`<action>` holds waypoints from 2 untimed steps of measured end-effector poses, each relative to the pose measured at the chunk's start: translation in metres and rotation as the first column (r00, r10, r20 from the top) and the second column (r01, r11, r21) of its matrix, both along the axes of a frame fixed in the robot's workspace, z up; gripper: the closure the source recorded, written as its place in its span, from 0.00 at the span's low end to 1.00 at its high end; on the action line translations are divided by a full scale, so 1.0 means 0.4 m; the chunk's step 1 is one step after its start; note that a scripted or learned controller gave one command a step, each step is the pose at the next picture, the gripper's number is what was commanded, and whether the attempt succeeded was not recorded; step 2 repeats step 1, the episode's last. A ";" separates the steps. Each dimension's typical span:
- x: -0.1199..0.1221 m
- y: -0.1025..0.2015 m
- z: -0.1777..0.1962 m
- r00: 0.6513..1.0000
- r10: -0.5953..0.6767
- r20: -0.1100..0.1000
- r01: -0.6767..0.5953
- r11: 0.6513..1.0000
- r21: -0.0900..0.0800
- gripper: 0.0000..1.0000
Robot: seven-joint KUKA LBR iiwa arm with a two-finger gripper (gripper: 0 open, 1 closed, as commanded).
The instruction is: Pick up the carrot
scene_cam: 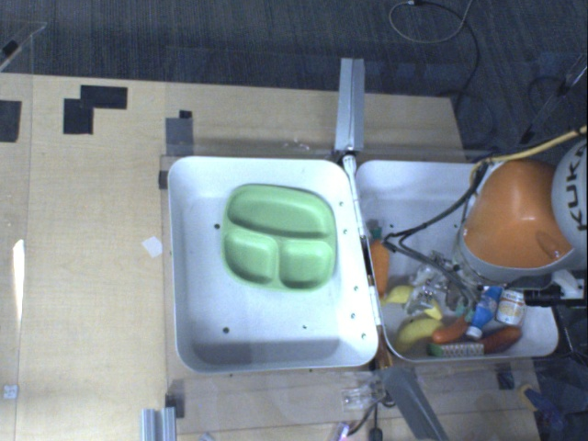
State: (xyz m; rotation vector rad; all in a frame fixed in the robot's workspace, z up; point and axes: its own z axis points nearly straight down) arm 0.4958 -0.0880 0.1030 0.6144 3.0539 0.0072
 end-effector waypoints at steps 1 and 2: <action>0.154 0.184 0.209 1.000 0.026 -0.017 -0.026 1.000 0.001 1.00; 0.154 0.184 0.209 1.000 0.026 -0.017 -0.026 1.000 0.001 1.00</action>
